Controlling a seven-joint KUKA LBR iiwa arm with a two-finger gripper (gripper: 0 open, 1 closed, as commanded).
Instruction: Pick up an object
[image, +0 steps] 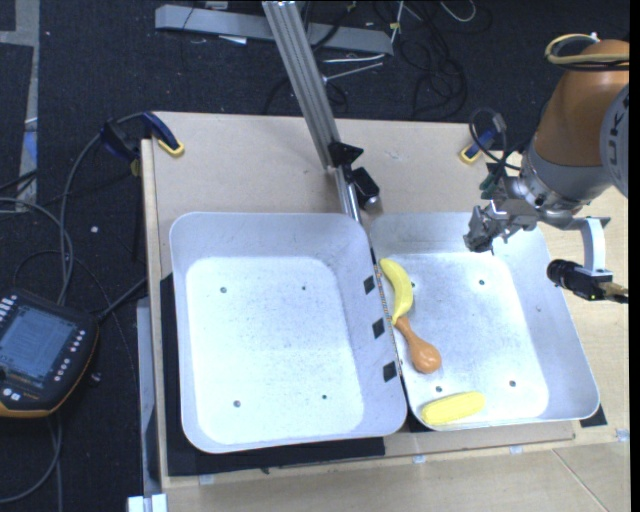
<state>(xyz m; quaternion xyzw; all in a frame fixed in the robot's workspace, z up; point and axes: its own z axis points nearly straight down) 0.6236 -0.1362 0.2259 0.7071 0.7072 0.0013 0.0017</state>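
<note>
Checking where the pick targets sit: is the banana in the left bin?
No, the banana lies in the right bin, near its left wall.

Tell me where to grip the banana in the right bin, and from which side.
Grip the banana across its thick middle, coming straight down from above. It lies flat, its long axis running up and down the view, close to the bin's left wall, so set the fingers across its narrow width. The orange wooden piece touches its lower end; stay clear.

The grey, orange-banded arm (585, 110) reaches in from the right, its end effector (480, 235) apparently angled down and leftward.
</note>
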